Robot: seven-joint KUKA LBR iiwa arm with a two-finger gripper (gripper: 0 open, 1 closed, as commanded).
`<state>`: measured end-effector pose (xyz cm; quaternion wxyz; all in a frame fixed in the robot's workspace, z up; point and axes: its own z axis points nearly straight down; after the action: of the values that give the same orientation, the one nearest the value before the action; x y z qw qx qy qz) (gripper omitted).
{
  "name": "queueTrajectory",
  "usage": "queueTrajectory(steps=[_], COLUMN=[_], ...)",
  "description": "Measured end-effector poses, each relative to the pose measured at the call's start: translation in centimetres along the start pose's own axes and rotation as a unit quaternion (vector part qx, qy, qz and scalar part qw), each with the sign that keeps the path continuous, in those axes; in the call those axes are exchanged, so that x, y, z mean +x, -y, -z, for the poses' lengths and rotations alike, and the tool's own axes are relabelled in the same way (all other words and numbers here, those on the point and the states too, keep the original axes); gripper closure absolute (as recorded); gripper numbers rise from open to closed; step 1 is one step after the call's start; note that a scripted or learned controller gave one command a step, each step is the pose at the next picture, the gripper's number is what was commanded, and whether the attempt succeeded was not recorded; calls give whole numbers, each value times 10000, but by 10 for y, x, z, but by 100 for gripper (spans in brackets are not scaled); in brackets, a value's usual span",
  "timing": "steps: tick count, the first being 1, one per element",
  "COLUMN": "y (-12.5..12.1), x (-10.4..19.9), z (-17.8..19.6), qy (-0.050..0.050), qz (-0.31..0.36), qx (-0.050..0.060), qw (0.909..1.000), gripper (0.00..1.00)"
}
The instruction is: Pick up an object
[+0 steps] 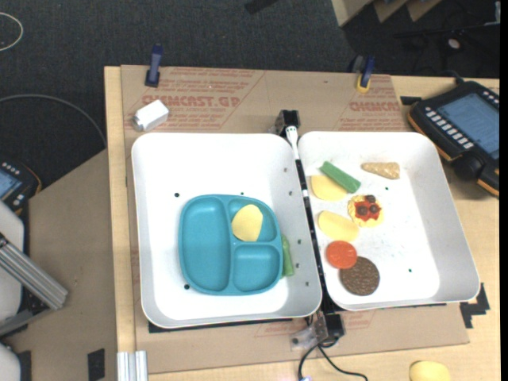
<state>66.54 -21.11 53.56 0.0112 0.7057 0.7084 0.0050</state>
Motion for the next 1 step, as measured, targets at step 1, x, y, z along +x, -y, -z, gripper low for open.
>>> queueTrajectory(steps=[1], y=[0], x=[73], z=[-72], qy=[-51], qz=[7], qx=[137], qw=[9999], gripper=[0])
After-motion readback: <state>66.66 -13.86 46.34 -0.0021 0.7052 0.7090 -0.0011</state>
